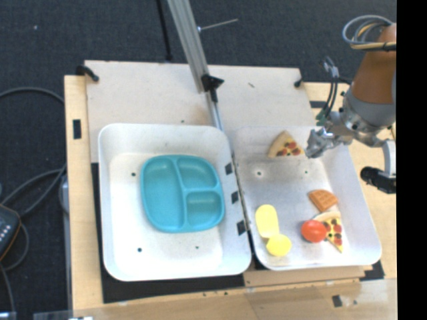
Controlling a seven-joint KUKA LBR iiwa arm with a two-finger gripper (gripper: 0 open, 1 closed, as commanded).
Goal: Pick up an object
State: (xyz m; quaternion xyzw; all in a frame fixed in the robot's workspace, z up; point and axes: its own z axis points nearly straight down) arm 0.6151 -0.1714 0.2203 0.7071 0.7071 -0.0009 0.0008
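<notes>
**Risk Assessment: Grasp Approach at the Far Edge of the Right Bin**

The gripper [315, 145] hangs just beside the pizza slice [285, 145], which lies near the far rim of the right bin [353, 179]. The view does not resolve whether the claw is apart or together; nothing is seen between its tips.

Probable faults:

1. Miss to the side. The gripper stands to the right of the slice, not over it. A straight descent would likely meet bare bin floor.
2. Push-out. The slice is flat and light; a tip landing on its edge may slide it toward the rim instead of capturing it.
3. Wall contact. The far rim is close, so a tilted approach may strike it.

The 4 other pieces, a waffle piece [323, 199], a tomato [312, 231], a second pizza slice [334, 230] and a yellow piece [271, 229], lie well apart at the near end.

Arm pose: the arm [373, 89] enters from the right, wrist angled down and leftward, orange band above it.
</notes>
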